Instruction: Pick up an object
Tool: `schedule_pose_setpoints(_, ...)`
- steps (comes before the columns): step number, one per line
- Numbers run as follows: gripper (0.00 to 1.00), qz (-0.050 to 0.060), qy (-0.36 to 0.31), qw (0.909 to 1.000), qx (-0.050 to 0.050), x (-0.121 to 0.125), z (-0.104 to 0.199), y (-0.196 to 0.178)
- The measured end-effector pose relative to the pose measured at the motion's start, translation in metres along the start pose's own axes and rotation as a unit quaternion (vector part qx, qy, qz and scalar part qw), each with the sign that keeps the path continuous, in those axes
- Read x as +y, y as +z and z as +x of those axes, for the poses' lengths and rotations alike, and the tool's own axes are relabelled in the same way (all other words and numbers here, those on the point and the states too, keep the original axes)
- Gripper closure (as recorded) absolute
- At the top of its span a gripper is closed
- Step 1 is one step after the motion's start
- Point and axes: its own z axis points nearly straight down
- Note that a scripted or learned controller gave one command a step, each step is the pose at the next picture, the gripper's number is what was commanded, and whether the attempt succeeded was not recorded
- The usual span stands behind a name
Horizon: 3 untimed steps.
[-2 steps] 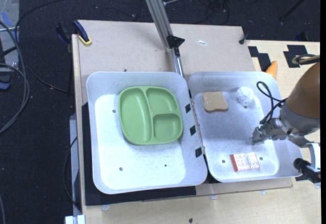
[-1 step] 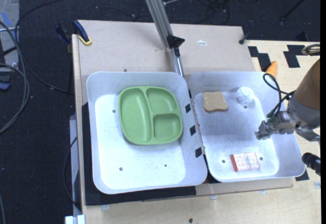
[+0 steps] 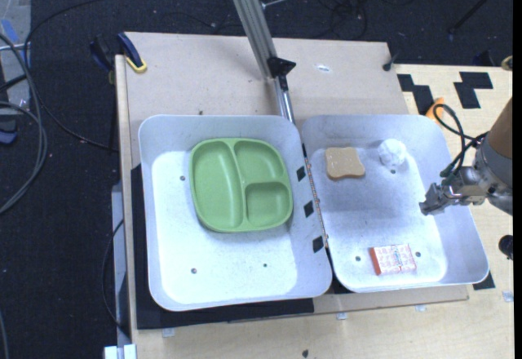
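The right bin holds three things: a tan slice of toast near its back left, a small white crumpled lump at the back, and a red and white packet near the front. My gripper hovers over the bin's right edge, coming in from the right. It is to the right of the toast and above the packet in the picture, touching none of them. Nothing shows between its fingers.
The left bin carries a green three-compartment plate. A grey metal pole slants down from the top to the gap between the bins. The wooden bench top lies bare behind the bins. Cables run along the floor on the left.
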Motion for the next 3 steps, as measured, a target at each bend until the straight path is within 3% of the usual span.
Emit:
schedule_pose_setpoints(1,1.00,-0.001,0.000,1.0000,-0.001,0.011,-0.004,-0.055)
schedule_pose_setpoints(3,1.00,0.002,-0.002,1.0000,0.001,0.029,0.106,-0.038)
